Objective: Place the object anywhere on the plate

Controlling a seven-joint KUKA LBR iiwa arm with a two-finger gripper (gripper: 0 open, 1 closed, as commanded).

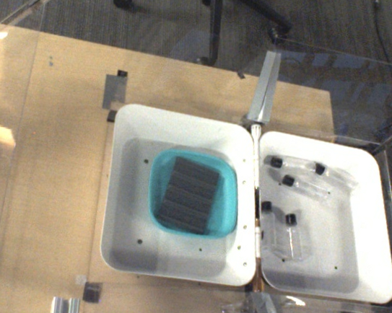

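I see dark ridged block (190,196) lying flat on teal plate (230,194), left bin (120,199). Clear vials (299,176) scattered in right bin (366,236). Pincer state: I cannot tell.

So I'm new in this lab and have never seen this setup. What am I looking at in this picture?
This is a single camera fixed above a wooden bench, looking down at a slant. Two shallow white bins sit side by side. The left bin holds a teal plate with a dark grey ribbed block lying on it. The right bin holds several small clear vials with black caps, scattered loosely. A robot arm normally reaches in from the right side. At the top, beyond the bench, is the base of an office chair on carpet.
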